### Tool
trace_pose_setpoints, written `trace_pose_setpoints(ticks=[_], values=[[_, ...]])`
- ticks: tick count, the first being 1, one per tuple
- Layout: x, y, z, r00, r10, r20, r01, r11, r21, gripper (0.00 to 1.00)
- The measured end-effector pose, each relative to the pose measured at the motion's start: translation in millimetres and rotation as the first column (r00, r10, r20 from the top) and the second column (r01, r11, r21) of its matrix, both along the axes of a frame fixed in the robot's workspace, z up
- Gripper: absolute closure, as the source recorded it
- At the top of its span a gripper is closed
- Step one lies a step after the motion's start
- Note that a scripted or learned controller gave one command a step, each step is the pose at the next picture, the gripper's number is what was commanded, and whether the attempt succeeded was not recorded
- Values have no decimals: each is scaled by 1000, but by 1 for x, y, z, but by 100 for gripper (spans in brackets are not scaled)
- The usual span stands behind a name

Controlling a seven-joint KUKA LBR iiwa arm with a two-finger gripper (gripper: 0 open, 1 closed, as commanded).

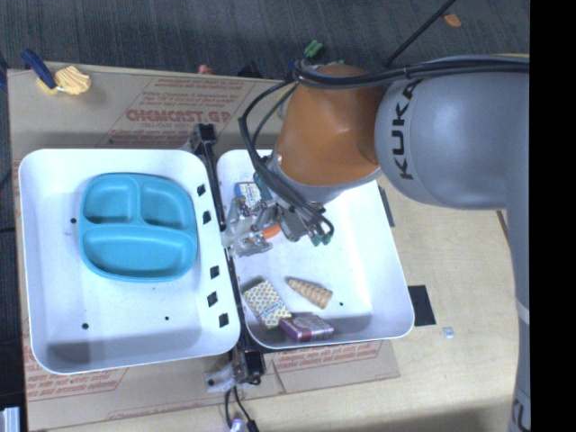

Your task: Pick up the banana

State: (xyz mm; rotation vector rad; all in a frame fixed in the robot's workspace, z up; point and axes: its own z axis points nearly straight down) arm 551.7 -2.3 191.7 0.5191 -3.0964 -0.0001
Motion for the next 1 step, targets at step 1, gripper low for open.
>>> trace_pose_setpoints(ticks=[1], values=[[17,-91,29,988,-152,3,152,988,-1,100]])
